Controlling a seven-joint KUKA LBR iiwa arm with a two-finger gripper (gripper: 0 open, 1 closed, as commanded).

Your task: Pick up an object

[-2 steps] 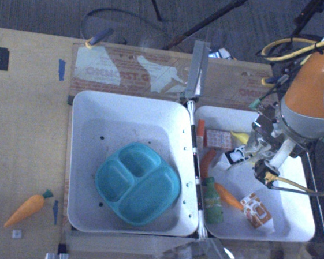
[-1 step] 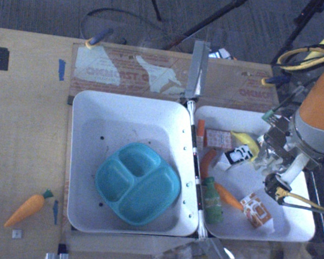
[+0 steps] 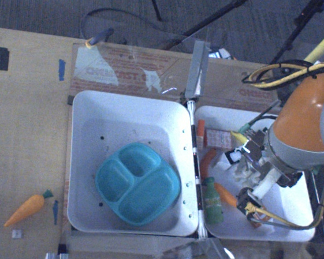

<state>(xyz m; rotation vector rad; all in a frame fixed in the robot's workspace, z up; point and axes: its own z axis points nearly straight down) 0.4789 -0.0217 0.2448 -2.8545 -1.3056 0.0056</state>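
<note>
Grey and orange arm [image 3: 309, 114] enters from the right and bends over the right bin [image 3: 296, 199], its broad orange section covering that bin's far right corner. The wrist tilts down and to the left, bringing the gripper [image 3: 242, 171] above the middle of the right bin. The gripper is seen partly from behind and in blur; whether it is open or closed cannot be told, and nothing can be confirmed as held.

Objects for picking lie along the left side of the right bin. A small carrot [image 3: 225, 194] lies tilted just near-left of the gripper, apart from it as far as the view shows. A green bottle [image 3: 212, 202] lies beside the carrot against the bin's left wall, at the near end. A red-orange piece [image 3: 207, 160] lies farther along the same wall. A small box [image 3: 218, 139] sits near the far left corner, with a yellow item [image 3: 239, 137] just to its right.

The left bin [image 3: 79, 145] holds a teal divided plate [image 3: 138, 182], lying flat towards its near side. On the bench [image 3: 21, 139], well to the left of both bins, a loose carrot [image 3: 25, 210] lies at a slant.
</note>
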